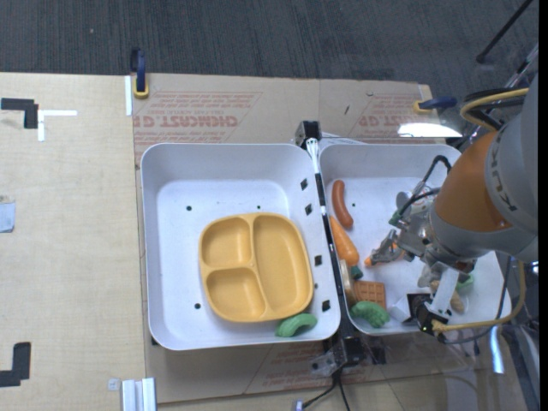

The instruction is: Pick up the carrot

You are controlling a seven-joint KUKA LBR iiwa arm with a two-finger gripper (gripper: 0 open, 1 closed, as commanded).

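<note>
The carrot point(345, 243) lies against the left wall of the right bin point(377, 163), just beyond my fingertips toward the divider, its tip pointing up at the sausage point(341, 203). My gripper point(383, 252) hangs low over the bin floor, reaching leftward from my bulky grey wrist with its orange band; nothing sits between my fingers, and how far they are parted I cannot tell. A waffle point(369, 294) and a green piece point(372, 313) lie below them.

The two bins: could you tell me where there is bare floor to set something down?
Left bin: bare strips behind and left of the yellow divided plate. Right bin: bare behind the sausage; crowded in front around the carrot, waffle and gripper.
</note>
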